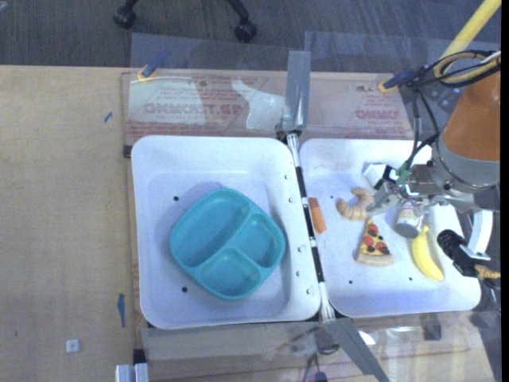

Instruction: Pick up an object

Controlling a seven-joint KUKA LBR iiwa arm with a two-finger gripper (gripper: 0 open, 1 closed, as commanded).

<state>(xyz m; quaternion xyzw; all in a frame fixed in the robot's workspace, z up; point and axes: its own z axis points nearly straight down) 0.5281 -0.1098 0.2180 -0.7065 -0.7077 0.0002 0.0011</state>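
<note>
Starting at the left, you have the left white shallow plastic bin (151, 293), and lying near its middle is a teal plastic divided plate (227, 243) with three compartments; it is broad and flat, so I would judge it a poor target for a two-finger pinch. Crossing the seam into the right white shallow plastic bin (350, 289), you meet a small orange stick-shaped piece (317, 215) lying just beside that bin's left wall. Further right, near the bin's centre, a tan toy croissant (353, 206) sits above a toy pizza slice (373, 245), the two close but apart. Next comes the gripper (404, 217), low over the bin between the pizza slice and a yellow toy banana (425, 255) that lies toward the bin's right front corner. You cannot tell from this view whether the jaws are apart or together, and nothing is visibly held between them. To do this step well, choose one of the neighbouring items, likely the banana or the croissant, centre over its narrow width, descend straight, and close across it before lifting slowly.
</note>
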